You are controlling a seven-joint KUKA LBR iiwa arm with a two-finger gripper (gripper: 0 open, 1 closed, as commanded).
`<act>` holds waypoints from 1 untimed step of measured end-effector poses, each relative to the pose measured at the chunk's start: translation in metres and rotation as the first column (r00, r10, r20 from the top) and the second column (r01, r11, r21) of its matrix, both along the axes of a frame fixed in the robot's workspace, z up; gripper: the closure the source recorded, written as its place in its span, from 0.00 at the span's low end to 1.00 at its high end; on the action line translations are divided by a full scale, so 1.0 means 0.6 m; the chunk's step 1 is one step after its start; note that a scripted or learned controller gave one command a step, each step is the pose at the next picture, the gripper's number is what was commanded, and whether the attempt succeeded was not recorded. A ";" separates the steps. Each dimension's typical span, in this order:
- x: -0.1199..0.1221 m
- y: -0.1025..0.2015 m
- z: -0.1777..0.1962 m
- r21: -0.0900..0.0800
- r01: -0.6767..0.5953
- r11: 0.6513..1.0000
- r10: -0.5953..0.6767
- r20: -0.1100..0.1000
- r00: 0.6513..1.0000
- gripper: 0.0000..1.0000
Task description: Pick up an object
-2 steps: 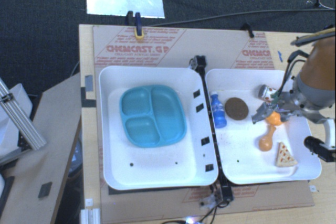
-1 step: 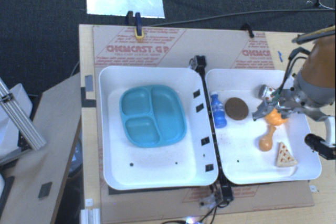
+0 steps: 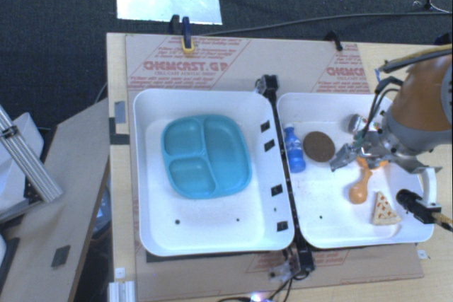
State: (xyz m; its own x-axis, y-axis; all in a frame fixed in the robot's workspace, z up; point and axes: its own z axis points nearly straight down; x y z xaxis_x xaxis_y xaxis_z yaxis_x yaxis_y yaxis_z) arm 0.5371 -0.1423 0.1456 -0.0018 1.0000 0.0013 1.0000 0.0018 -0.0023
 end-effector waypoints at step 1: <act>0.001 0.002 -0.104 0.000 0.000 1.000 0.000 -0.001 1.000 0.00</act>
State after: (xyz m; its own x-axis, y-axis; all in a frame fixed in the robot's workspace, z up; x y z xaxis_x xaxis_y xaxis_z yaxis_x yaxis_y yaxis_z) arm 0.5379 -0.1413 0.0831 -0.0014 1.0000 0.0015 1.0000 0.0014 -0.0029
